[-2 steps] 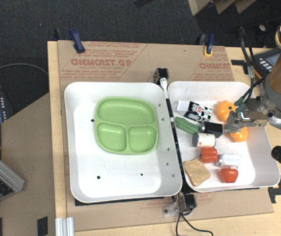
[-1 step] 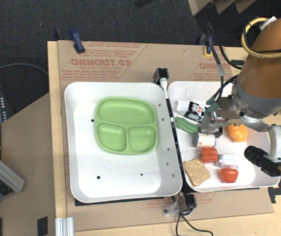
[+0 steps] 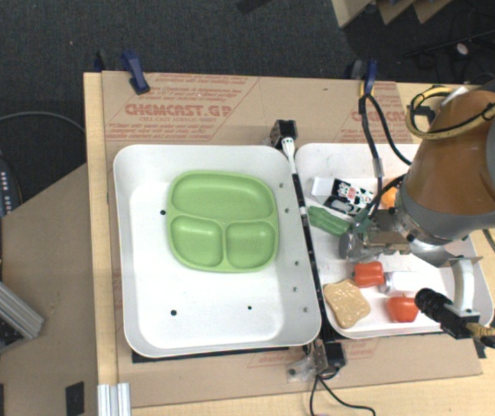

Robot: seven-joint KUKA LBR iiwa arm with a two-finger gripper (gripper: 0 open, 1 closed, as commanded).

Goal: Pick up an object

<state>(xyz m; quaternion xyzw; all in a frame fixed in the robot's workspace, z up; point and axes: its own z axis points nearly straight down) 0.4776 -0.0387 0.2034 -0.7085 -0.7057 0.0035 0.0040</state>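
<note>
My gripper (image 3: 357,243) hangs low over the middle of the right bin (image 3: 316,159), under the grey and orange arm. A green oblong thing (image 3: 328,220) lies just left of it, close to the gripper body. Directly below the gripper sits a small red block (image 3: 368,274). A second red block (image 3: 401,308) lies further toward the front. A tan toast-like slice (image 3: 346,303) rests at the bin's front left. A white card with black print (image 3: 344,194) lies at the back, with an orange thing (image 3: 388,196) partly hidden by the arm beside it.
The left bin (image 3: 134,258) holds a green divided plate (image 3: 222,220). A raised rim (image 3: 303,224) separates the two bins. The arm covers most of the right bin's right half. Cables run over the bench's back right corner.
</note>
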